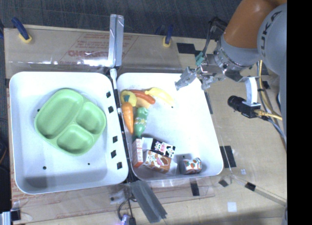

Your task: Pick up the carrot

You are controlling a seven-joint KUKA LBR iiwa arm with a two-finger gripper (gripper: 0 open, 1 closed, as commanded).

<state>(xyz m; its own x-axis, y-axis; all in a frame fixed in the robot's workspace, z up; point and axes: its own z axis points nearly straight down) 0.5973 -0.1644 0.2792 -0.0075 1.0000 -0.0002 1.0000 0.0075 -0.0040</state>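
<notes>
The metal two-finger gripper (186, 81) hangs over the right white bin's (195, 126) top edge, fingers spread, gripping nothing. One orange carrot (127, 114) lies by the left wall (touching a green bottle (140, 121)). Three small cartons (157, 157) sit lower down. One green divided plate (70, 121) is in the left white bin (29, 165).

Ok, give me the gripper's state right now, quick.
Gripper: over the right bin's upper edge, away from the carrot; open or shut cannot be told.
</notes>
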